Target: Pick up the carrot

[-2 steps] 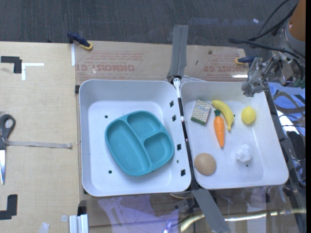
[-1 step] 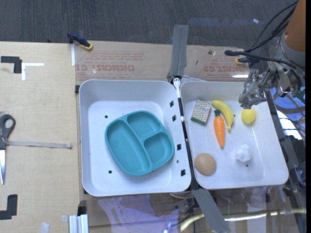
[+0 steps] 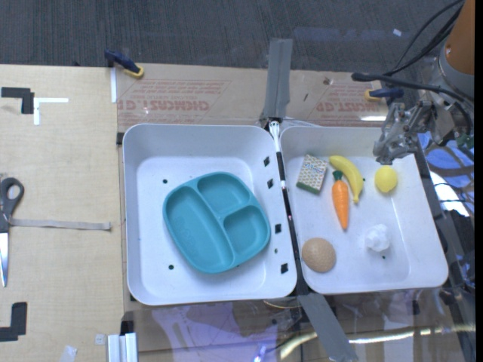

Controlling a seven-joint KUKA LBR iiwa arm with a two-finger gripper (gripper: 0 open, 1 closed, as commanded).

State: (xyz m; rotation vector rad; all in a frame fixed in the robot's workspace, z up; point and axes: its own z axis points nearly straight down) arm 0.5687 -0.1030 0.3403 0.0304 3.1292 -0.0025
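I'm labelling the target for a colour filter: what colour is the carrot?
Orange with a small green top; the carrot shows clearly in the camera view, in the right bin.

Faint red print on the cardboard sheet behind the bins (upside down, perhaps "CHEMICAL GR"), otherwise illegible

Bench: two white bins, scissors.

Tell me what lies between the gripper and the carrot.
In the camera view, the banana lies between the gripper and the carrot, touching the carrot's leafy end. The lemon sits just below the gripper.
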